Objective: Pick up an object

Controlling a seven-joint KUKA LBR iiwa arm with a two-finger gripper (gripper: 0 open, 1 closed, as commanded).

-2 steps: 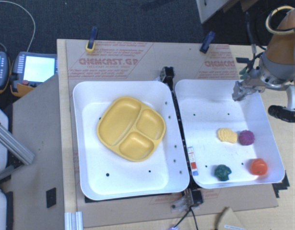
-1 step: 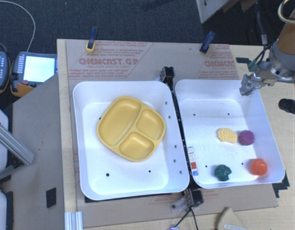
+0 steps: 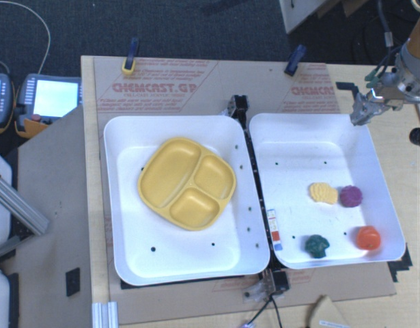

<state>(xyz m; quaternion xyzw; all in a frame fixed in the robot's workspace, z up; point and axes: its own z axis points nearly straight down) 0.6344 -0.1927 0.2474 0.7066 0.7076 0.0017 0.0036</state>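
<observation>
Two white bins sit side by side across the middle of the frame on a brown board. The left bin (image 3: 128, 244) carries one yellow divided plate (image 3: 188, 182), roughly square with rounded corners and turned so its corners point up, down, left and right like a diamond; it has three compartments, one large at the upper left and two smaller at the right and bottom.

The right bin (image 3: 298, 142) holds four small objects, all gathered in its lower right part. A pale yellow piece (image 3: 324, 193) lies with its long axis running left to right, tilted slightly down toward the right. Just beside it, on its right, is one purple roundish piece (image 3: 351, 196). Below these, near the bin's bottom wall, are one dark green lumpy piece (image 3: 317, 245) and one orange-red round piece (image 3: 367, 238), well apart from each other; these three have no clear long axis.

The gripper (image 3: 360, 114) is at the upper right of the frame, over the top right corner of the right bin, well apart from all four objects. Whether it is open or closed cannot be told from this view, and nothing is seen in it.

Two blue clamps (image 3: 130, 55) (image 3: 295, 59) grip the board's top edge.
</observation>
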